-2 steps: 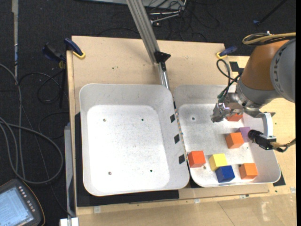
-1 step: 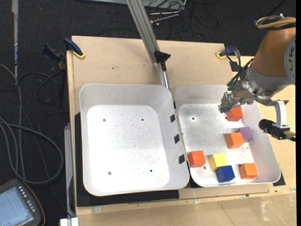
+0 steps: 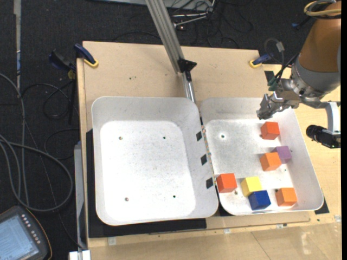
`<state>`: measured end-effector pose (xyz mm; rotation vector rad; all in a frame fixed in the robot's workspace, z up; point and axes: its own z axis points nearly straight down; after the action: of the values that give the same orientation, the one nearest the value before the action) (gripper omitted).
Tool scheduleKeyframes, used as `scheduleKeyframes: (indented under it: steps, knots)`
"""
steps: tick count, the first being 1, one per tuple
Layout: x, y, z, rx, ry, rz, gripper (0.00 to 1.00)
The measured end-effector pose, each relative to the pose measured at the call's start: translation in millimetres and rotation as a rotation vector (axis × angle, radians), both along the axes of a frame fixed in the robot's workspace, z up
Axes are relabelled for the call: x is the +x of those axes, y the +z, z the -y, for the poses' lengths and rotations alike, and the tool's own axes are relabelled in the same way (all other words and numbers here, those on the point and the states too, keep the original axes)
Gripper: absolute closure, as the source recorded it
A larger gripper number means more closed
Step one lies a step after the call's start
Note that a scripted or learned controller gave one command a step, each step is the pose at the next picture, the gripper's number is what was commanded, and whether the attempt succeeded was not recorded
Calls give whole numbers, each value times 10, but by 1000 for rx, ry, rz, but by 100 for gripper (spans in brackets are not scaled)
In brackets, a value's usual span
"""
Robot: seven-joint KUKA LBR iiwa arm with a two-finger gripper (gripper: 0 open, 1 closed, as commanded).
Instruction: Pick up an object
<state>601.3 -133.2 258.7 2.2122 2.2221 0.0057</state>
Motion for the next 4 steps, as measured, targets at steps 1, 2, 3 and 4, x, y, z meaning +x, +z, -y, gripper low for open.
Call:
scheduleKeyframes:
  steps: [1, 2, 3, 4]
  knots:
    - [9, 225, -2, 1, -1, -3, 100]
    - [-38, 114, -531, 3, 3, -8, 100]
    - [2, -65, -1039, 3, 4, -9, 100]
    - [88, -205, -1633, 3, 4, -9, 100]
